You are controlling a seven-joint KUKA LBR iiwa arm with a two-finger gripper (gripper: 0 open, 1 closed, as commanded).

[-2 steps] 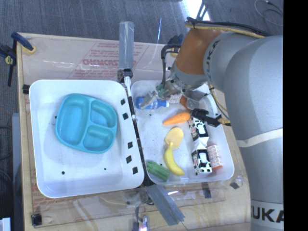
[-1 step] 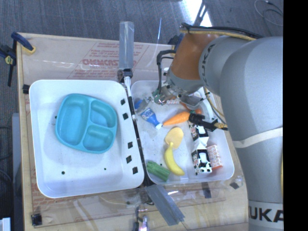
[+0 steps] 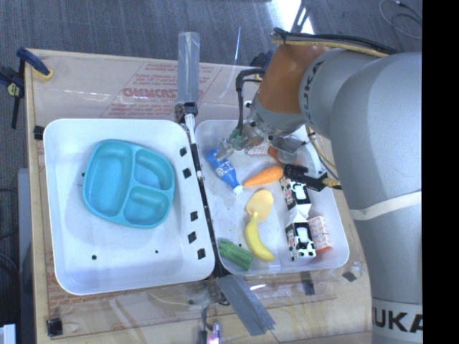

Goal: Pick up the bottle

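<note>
My fingers (image 3: 231, 147) hang low over the upper left part of the right bin (image 3: 337, 253), at or just beside the upper end of the bottle (image 3: 224, 168); whether they are parted or clenched I cannot tell from this angle, and nothing is visibly held between them. The bottle, blue with a white cap, lies on its side on the bin floor, slanting down and to the right, cap end near an orange carrot (image 3: 263, 175). Below it lie a yellow banana (image 3: 257, 239) beside a pale yellow piece (image 3: 260, 202), a green vegetable (image 3: 235, 254) near the bin's lower edge, and two small cartons (image 3: 300, 192) toward the right wall. The left bin (image 3: 64, 264) carries a blue divided plate (image 3: 129, 183). Both bins sit on the table (image 3: 86, 84). By my reading the step in hand is the approach to the grasp, not yet a lift. The next move calls for settling squarely across the bottle's body, clear of the carrot, and clamping firmly before rising, since a round bottle lying flat may roll or slip.
</note>
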